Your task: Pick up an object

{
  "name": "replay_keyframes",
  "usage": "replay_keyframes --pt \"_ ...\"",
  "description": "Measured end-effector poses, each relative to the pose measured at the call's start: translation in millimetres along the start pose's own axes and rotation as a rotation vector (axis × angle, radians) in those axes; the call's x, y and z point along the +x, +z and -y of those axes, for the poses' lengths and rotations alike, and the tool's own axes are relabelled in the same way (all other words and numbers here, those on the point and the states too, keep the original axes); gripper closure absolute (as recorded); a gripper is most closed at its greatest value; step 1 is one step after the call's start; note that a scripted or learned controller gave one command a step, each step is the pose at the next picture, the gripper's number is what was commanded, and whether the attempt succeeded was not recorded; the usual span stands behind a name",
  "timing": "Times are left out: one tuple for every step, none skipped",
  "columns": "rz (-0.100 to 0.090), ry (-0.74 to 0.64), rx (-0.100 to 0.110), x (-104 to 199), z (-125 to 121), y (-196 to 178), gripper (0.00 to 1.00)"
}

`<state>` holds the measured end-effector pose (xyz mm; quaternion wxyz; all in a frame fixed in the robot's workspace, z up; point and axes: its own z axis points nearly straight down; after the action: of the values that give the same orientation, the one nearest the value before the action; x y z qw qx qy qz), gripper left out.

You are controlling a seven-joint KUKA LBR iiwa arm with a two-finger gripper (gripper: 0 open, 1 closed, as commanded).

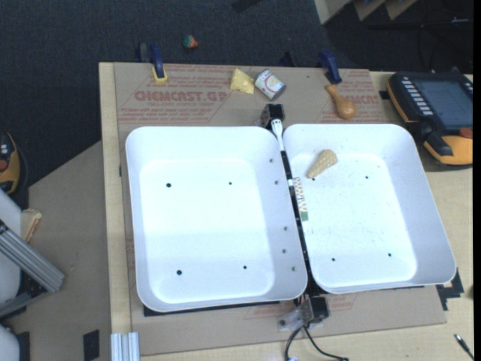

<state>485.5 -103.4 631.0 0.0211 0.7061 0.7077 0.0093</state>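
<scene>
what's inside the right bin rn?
One tan cone-shaped object lies near the back-left of the right bin. A narrow strip lies along its left rim. Nothing looks covered.

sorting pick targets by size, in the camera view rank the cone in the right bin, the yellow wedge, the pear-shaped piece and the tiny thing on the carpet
1. cone
2. pear-shaped piece and yellow wedge: look alike, unranked
3. tiny thing on the carpet, smallest, though farthest from the camera

"CHEMCAST GP" reads in red on the brown board (188,96) at far left; repeat at far right unreadable
</scene>
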Motion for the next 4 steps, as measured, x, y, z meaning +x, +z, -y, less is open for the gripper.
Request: replay_keyframes --pt "-0.019 -0.004 0.055 60 11 100 0.0" --pt "-0.018 -0.006 0.051 141 6 163 0.0" --pt "-0.017 -0.01 0.054 271 5 255 0.0" --pt "-0.018 0.004 0.041 263 3 239 1.0"
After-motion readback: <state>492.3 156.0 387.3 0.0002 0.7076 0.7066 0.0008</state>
